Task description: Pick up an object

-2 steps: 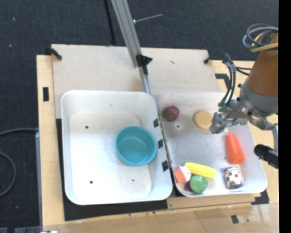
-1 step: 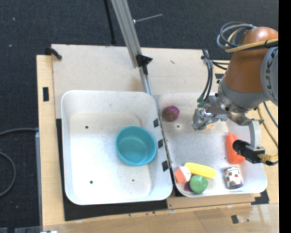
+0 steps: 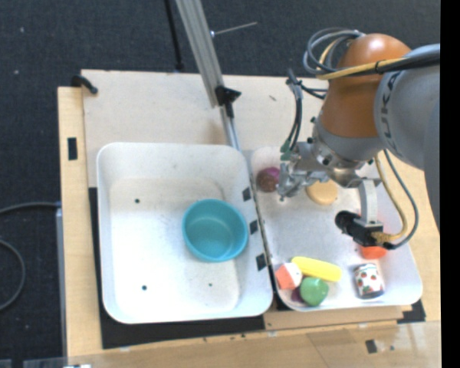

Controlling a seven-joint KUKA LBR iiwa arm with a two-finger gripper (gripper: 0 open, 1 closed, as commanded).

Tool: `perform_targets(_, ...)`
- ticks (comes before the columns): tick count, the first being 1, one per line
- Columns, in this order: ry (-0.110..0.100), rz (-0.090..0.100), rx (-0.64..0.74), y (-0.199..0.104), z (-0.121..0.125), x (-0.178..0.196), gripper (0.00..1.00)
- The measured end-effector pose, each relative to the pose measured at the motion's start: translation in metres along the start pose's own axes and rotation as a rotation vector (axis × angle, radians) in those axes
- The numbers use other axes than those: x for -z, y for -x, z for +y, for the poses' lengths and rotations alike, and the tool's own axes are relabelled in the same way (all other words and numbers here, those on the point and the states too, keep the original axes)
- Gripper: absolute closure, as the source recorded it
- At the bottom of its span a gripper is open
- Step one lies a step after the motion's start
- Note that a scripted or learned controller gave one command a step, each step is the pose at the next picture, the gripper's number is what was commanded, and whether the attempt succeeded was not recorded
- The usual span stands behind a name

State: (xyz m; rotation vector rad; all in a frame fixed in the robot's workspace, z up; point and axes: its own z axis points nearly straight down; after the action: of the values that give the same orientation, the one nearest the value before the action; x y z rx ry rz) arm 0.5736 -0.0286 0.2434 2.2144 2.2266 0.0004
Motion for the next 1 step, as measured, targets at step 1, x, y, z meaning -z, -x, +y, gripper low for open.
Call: perform_targets(1,0.002,0.002,0.002,-0.0500,0.0212,0.0094,1.00)
